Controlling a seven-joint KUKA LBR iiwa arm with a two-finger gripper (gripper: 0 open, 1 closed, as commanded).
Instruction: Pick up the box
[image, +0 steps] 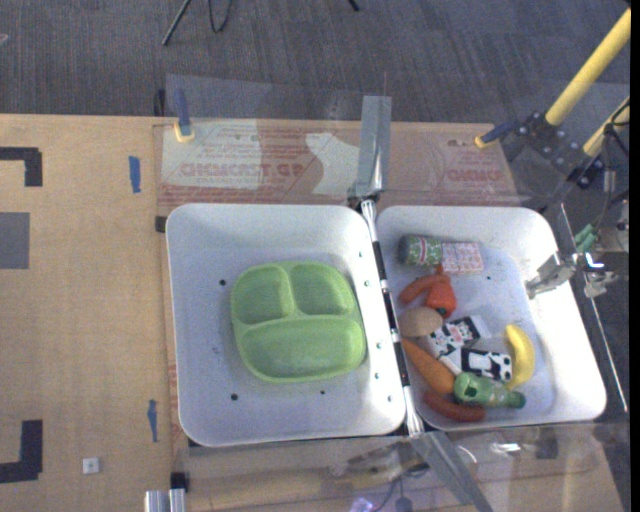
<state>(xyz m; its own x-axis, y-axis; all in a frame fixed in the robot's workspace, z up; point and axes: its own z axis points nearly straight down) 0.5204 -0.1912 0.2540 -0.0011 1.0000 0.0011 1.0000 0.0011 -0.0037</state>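
My claw (575, 262) sits at rt bin's (580, 395) rt rim, grip state can't tell; box (442, 252) lies flat at bin's far end, prob light, stiff cardboard—take it across short sides.

green plate (297, 322) left bin (190, 300); banana (521, 353) right bin (570, 385).

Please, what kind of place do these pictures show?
Probably a robotics lab bench for pick-and-place tests. Two shallow white bins sit side by side: the left bin holds a green divided plate, the right bin a heap of toy food and a small box.
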